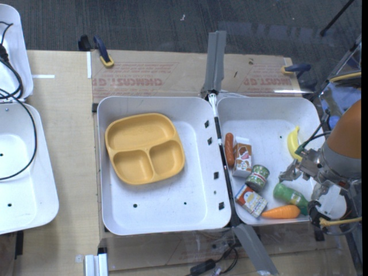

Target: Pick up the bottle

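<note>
The green bottle point(290, 195) lies on its side near the front right corner of the right bin point(261, 117), with its cap end toward the right. My gripper point(300, 183) hangs just above and slightly behind it, reaching in from the right below the arm's orange band. Its jaws stand open, spread over the bottle, and nothing is held between them. An orange carrot point(280, 212) lies right in front of the bottle, almost touching it.
The right bin also holds a green can point(258, 177), two small cartons point(243, 157) point(250, 199), a sausage point(229, 148) and a banana point(294, 142) by the right wall. A yellow divided plate point(144, 148) lies in the left bin point(115, 211).
</note>
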Controlling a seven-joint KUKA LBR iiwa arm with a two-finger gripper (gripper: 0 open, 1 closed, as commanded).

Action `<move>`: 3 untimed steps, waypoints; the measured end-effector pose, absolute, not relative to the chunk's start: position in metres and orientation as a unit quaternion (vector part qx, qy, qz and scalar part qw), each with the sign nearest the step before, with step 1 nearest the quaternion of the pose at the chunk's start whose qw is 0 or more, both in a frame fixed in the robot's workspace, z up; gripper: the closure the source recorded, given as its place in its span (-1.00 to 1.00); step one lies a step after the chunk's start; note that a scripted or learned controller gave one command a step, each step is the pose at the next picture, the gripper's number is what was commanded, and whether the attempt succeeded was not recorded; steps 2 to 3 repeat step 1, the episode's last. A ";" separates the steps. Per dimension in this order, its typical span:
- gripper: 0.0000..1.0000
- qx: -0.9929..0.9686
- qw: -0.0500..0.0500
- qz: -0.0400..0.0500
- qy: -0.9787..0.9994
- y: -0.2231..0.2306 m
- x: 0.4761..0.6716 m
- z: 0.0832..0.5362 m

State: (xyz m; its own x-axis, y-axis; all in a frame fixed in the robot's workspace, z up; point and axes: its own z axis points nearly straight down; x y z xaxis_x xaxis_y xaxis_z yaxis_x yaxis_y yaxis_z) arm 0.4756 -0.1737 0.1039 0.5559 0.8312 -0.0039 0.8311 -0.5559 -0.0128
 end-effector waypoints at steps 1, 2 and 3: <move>-1.00 -0.887 0.002 0.002 -0.462 -0.165 0.476 0.090; -1.00 -0.887 0.002 0.002 -0.462 -0.165 0.476 0.090; -1.00 -0.887 0.002 0.002 -0.462 -0.165 0.476 0.090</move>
